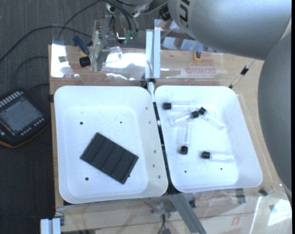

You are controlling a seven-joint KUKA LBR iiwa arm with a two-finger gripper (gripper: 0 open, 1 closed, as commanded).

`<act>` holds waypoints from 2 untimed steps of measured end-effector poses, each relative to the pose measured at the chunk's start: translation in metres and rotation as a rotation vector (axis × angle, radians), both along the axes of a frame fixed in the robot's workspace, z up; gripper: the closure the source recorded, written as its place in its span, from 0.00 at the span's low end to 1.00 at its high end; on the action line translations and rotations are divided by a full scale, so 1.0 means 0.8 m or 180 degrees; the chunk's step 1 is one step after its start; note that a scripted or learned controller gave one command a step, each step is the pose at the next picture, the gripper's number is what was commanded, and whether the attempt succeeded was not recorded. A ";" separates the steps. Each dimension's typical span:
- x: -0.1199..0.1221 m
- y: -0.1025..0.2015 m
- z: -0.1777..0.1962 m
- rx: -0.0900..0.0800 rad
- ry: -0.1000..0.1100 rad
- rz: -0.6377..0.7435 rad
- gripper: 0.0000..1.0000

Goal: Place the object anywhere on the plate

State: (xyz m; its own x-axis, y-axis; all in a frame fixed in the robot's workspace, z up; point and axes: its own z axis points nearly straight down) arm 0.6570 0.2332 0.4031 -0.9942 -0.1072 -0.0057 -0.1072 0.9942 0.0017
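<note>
Lying apart: five capped vials [186, 136], one dark plate [109, 158].

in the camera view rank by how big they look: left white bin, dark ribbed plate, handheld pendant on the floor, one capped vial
1. Left white bin
2. Dark ribbed plate
3. Handheld pendant, close to the plate in apparent size and cut by the frame edge, so this order is unsure
4. Capped vial, clearly smallest
</note>
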 end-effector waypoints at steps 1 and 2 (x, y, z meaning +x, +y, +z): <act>0.015 0.000 -0.015 -0.0005 0.0004 0.1001 1.00; 0.016 0.001 -0.001 0.0012 -0.0011 0.1001 1.00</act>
State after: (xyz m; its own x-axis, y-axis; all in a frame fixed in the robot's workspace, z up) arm 0.6694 0.2344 0.4020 -0.9123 -0.4094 -0.0101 -0.4094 0.9123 0.0045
